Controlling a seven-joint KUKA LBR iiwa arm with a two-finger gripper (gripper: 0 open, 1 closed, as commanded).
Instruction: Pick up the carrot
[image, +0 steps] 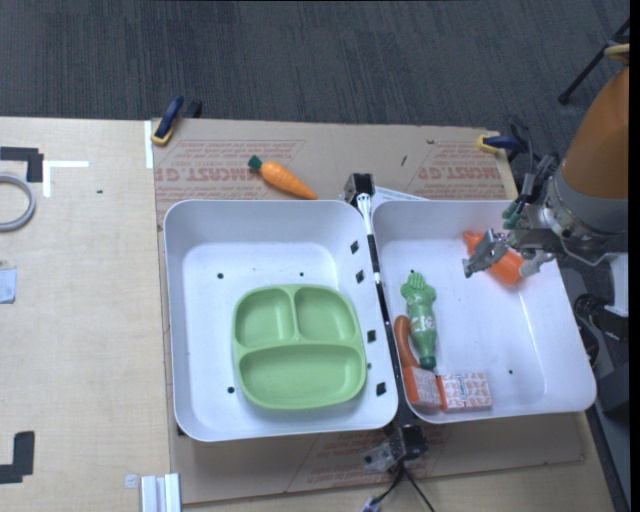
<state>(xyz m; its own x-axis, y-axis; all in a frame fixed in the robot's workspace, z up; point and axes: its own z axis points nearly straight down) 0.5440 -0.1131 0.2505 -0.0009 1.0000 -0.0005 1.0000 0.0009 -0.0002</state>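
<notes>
The carrot (283, 177) lies on open cardboard just beyond the left bin's (180, 300) far rim. The pincer (492, 257) hangs by the right bin's (540, 350) far-right wall, half-hiding an orange thing (510, 268); whether it is clenched cannot be told

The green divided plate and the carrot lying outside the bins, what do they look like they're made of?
The green plate looks like matte moulded plastic: one even colour, soft rounded ridges. The carrot seems a toy, likely plastic or rubber: uniform orange, smooth skin, neat green cap.
</notes>
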